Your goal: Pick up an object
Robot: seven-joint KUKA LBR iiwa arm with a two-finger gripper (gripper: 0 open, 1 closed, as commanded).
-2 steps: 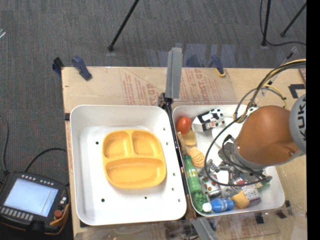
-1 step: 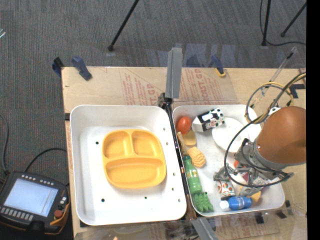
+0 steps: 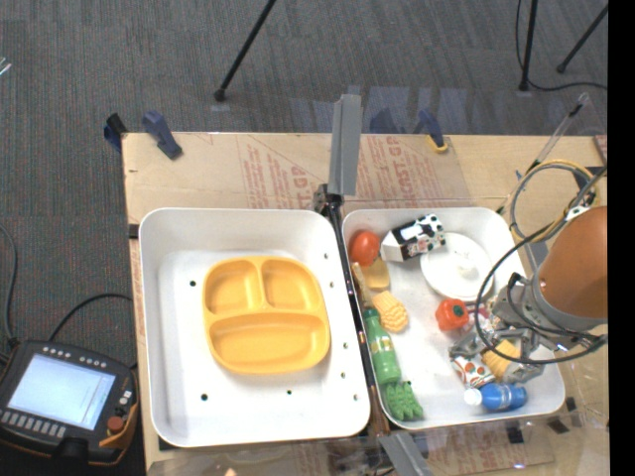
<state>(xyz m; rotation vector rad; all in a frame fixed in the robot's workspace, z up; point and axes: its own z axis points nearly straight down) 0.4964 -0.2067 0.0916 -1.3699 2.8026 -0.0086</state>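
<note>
Camera view: hand (image 3: pixel 496 350) crowds the right bin's (image 3: pixel 493 220) near-right corner among toys, can't tell its grip, left bin (image 3: pixel 169 236) roomier.

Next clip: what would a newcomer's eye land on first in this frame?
Probably the bright yellow divided plate, lying alone in the left bin. Next comes the crowded right bin, with a red tomato, corn cob and green bottle along its left side. The arm's pincer sits low over the clutter near a blue-and-white bottle.
</note>
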